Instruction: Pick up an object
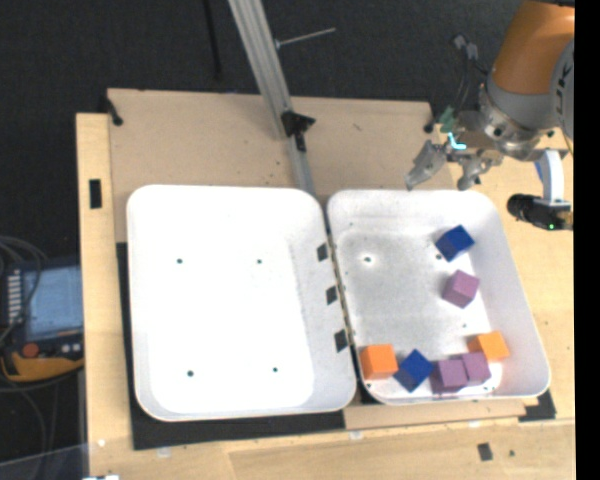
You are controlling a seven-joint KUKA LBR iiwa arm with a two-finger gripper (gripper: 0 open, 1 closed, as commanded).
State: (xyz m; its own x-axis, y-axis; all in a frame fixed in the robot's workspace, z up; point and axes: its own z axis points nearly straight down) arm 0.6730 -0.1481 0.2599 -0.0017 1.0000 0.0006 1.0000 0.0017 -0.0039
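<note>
Seven blocks [461,289] in right bin [380,228]; tool [445,173] apparently above rim.

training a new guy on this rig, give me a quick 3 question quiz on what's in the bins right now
1. True or false: the tool sits over the far rim of the right bin, with no block between its fingers.
2. Which colour of block is most numerous in the right bin? A) orange B) blue C) purple
3. Which block lies nearest the tool?

Key
1. True. It is at the bin's far edge, apart from every block.
2. C. Three purple: the lone purple block and a purple pair at the near rim, against two blue and two orange.
3. The far blue block.
</note>
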